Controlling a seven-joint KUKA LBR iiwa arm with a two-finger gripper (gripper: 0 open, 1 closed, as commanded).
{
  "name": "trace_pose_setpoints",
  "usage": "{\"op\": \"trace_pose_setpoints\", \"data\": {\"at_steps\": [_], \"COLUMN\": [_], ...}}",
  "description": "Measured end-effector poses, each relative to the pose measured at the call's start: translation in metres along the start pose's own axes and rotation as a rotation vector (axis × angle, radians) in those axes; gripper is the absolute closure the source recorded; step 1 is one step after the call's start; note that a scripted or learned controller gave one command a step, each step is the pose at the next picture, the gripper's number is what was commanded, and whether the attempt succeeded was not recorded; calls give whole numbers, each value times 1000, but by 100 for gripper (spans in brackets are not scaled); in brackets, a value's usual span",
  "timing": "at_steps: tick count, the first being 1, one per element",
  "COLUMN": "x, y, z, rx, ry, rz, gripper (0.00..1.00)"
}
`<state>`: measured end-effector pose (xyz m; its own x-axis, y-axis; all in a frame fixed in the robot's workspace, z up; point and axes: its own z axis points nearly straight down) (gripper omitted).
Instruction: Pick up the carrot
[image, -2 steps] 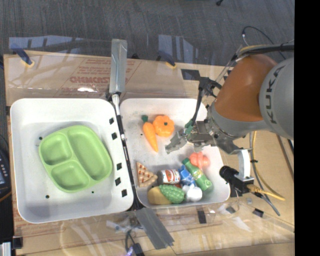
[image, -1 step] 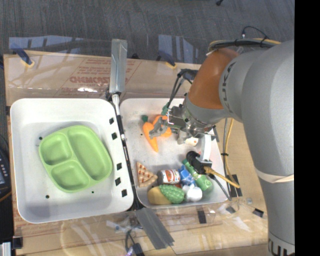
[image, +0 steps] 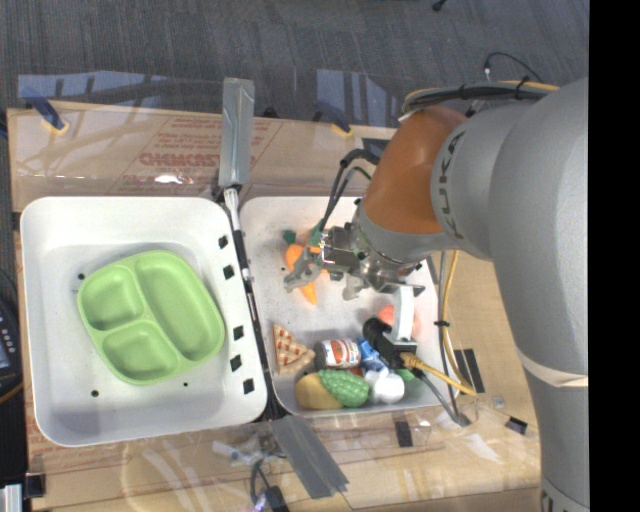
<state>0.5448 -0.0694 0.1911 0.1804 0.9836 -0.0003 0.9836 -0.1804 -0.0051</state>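
The carrot is a small orange piece with a green top, lying in the upper left part of the right bin. My gripper reaches in from the right and sits right at the carrot, its grey fingers overlapping the orange. Part of the carrot is hidden behind the gripper. I cannot tell whether the carrot lies between the fingers or just beneath them.
The left bin holds a green divided plate. Along the right bin's front edge lie a pizza slice, a can, a potato, a green bumpy vegetable and other small toys.
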Motion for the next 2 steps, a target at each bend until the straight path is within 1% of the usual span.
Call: {"op": "trace_pose_setpoints", "data": {"at_steps": [1,2], "x": [0,-23], "y": [58,67], "z": [0,100], "rx": [-1,-2], "ry": [0,0], "rz": [22,34], "gripper": [0,0]}}
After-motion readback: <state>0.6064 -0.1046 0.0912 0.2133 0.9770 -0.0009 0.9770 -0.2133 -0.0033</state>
